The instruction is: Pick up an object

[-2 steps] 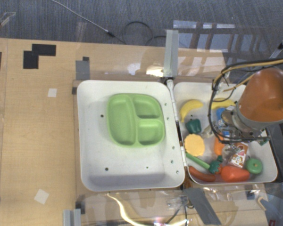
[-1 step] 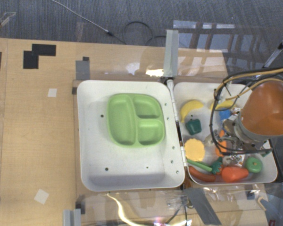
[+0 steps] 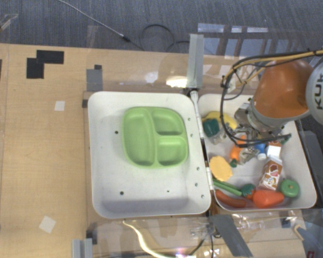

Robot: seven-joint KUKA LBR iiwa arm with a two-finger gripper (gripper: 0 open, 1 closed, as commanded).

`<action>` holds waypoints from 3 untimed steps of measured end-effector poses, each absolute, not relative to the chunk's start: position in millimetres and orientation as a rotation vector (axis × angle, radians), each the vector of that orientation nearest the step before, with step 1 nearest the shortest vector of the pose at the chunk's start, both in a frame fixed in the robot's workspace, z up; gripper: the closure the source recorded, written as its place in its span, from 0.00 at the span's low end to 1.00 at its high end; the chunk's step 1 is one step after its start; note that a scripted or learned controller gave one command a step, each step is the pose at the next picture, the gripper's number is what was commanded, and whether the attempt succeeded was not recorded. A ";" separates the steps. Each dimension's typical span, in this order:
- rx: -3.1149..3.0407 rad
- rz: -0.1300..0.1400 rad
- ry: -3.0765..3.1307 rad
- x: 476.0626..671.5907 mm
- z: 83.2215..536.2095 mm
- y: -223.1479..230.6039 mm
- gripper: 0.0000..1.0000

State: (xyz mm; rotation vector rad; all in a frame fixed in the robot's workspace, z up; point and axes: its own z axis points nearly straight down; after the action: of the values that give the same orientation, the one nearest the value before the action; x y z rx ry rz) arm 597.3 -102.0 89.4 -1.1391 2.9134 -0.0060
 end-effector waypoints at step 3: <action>-0.999 -0.008 2.954 658.9 102.7 -88.1 1.00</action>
State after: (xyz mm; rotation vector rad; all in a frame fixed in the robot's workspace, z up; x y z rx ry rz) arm 658.9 -88.1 102.7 -0.9994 2.9540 -0.0076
